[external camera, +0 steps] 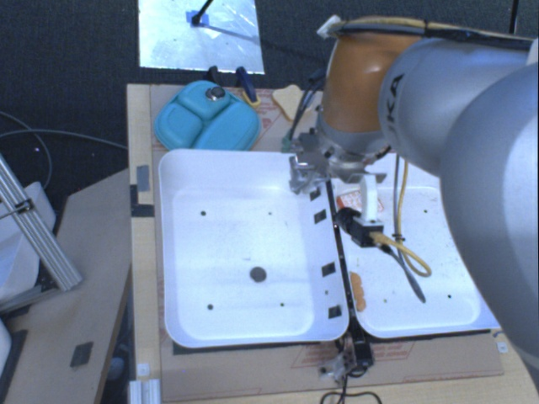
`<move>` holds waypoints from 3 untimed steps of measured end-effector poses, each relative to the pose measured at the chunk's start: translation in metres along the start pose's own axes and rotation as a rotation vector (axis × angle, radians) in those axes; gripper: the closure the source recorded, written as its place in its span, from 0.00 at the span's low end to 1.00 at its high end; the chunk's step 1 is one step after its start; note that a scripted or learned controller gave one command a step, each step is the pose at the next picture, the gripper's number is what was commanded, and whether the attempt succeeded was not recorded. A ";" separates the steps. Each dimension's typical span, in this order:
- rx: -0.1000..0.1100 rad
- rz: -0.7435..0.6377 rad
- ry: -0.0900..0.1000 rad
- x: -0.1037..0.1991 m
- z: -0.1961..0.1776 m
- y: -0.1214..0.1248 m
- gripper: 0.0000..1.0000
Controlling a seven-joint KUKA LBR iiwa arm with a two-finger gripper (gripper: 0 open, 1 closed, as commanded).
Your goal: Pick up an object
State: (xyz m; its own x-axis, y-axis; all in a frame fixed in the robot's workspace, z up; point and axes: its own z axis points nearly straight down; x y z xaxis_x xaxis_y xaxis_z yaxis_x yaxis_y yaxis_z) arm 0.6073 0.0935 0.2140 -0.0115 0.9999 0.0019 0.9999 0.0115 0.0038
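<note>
Where the two bins meet: the pincer [303, 177] of the grey arm with the orange band [358, 82] hangs over the shared rim near the far end, reaching in from the right.
Pincer state: cannot be told as released or clenched; nothing is seen held in it.
Left shallow white bin [181, 225]: a small dark round piece [258, 273] lies alone on the floor, toward the near side, well apart from the pincer.
Right shallow white bin [446, 301]: a small orange-brown lump [358, 291] lies just beside the dividing rim, near the front.
Worktop behind the bins: a light blue moulded plastic tray [208, 118] lies just beside the left bin's far wall; a tan scrap [288, 99] sits to its right.
</note>
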 end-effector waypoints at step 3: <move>0.014 0.005 -0.001 -0.015 -0.034 -0.006 1.00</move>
State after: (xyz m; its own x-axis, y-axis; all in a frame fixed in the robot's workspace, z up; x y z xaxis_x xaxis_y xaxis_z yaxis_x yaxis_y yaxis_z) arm 0.6010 0.0784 0.2480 -0.0068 1.0000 0.0009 0.9999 0.0068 -0.0097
